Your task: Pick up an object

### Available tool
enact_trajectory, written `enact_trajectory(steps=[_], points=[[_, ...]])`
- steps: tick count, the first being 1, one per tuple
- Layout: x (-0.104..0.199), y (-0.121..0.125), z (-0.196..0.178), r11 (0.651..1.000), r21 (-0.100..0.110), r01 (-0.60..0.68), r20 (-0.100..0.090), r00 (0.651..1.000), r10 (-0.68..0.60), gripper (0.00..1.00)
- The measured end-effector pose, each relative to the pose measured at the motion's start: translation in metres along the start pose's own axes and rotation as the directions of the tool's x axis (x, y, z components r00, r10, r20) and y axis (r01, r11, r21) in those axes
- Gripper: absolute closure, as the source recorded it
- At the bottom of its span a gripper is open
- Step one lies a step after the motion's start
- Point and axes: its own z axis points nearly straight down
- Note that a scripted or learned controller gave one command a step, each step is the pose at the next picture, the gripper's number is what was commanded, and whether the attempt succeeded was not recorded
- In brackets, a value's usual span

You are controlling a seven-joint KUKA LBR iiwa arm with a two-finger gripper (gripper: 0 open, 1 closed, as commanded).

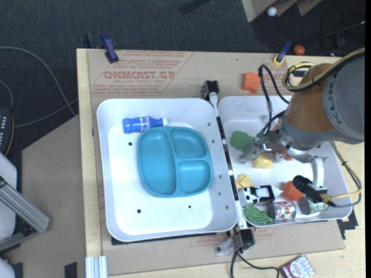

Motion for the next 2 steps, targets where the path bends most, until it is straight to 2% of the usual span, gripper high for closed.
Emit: enact_trajectory(steps=[1, 2], points=[[-0.001, 0.001, -0.011, 1.0, -0.003, -0.001, 0.001, 1.0, 0.001, 1.0], [0.045, 0.044, -0.102, 1.0, -0.006, 0.001, 0.001, 1.0, -0.001, 1.0]])
